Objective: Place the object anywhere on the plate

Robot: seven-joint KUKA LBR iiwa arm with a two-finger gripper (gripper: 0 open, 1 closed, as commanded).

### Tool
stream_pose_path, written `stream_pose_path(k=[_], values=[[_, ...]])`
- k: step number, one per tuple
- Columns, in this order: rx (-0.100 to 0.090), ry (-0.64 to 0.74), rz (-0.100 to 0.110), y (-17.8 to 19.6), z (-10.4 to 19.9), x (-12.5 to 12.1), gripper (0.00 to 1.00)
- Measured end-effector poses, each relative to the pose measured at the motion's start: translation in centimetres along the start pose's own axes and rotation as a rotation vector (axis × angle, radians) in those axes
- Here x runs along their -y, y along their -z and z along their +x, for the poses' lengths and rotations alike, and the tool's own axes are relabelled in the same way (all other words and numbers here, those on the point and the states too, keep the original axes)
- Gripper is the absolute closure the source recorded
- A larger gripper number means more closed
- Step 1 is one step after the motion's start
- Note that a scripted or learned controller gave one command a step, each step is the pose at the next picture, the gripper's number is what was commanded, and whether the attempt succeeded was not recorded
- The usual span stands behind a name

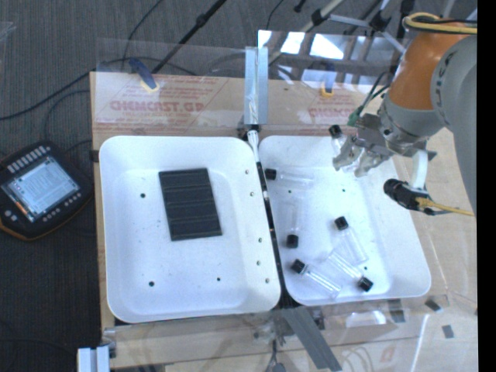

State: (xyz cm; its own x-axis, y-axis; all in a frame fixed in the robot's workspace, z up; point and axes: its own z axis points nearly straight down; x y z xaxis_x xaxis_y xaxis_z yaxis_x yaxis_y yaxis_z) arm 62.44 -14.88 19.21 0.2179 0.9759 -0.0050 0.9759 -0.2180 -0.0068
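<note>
Clear vials low in right bin, dark plate in left bin, arm at far right.
Nearest, several black-capped vials (pixel 332 272) lie in the right bin (pixel 403 277) (all loose, well apart from the arm); the plate (pixel 190 203) sits flat in the left bin (pixel 124 285). Farther back, the gripper (pixel 355 160) hangs over the right bin's far edge, fingers slightly parted, nothing between them.
</note>
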Motion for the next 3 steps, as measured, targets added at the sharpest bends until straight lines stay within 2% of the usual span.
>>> stream_pose_path(k=[1,2,3], values=[[-0.003,0.331,-0.003,-1.1,10.1,-2.1,1.00],[-0.003,0.308,0.000,2.2,15.6,5.5,1.00],[-0.001,0.252,0.001,-1.2,23.6,8.6,1.00]])
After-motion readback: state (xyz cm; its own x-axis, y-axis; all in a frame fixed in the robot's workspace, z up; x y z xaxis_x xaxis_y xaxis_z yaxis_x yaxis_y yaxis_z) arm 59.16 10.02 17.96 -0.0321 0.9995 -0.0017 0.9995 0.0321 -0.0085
